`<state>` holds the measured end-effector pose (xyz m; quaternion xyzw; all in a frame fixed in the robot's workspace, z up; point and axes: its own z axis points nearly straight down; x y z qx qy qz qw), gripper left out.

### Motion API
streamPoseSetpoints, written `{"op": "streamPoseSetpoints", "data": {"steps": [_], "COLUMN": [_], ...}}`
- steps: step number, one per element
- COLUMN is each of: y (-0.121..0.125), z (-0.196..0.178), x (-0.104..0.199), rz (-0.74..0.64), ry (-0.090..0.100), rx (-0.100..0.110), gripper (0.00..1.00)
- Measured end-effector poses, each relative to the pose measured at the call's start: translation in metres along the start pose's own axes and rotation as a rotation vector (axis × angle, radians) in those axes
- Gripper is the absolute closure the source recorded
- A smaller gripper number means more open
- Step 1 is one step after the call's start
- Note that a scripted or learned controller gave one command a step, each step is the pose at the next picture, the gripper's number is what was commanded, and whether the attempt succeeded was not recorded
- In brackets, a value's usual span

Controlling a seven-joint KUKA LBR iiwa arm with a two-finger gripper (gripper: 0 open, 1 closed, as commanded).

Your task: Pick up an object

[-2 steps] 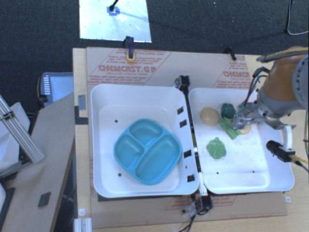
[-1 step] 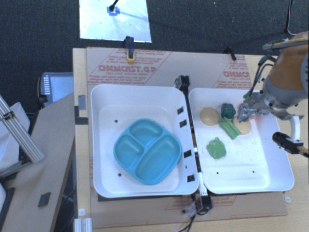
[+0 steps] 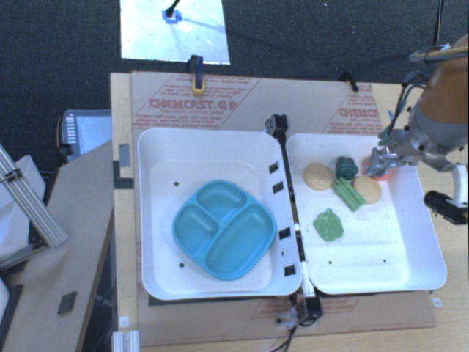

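Over in the right bin (image 3: 410,270), can't tell if the gripper (image 3: 379,163) is open or holding anything, and it could easily knock the tan piece (image 3: 368,190) away

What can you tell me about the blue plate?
The blue plate is a light blue, plastic-looking tray with rounded corners and three sunken compartments: two smaller ones and one long one. It lies flat, turned at an angle, in the left bin, near the middle and toward the front. It holds nothing, and only the bin floor touches it.
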<state>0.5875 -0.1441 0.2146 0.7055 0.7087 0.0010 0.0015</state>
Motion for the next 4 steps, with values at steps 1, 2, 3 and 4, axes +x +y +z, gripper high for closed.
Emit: {"op": "streamPoseSetpoints", "data": {"steps": [1, 2, 3, 4], "y": [-0.007, -0.011, -0.025, -0.033], "z": [-0.012, -0.014, -0.016, -0.008], "x": [0.049, 0.112, 0.174, 0.235], "rz": [-0.002, -0.006, -0.005, -0.005], "ry": [0.001, 0.003, 0.002, 0.002], "rx": [0.002, 0.002, 0.003, 0.003], "gripper": [1.0, 1.0, 1.0, 1.0]}}
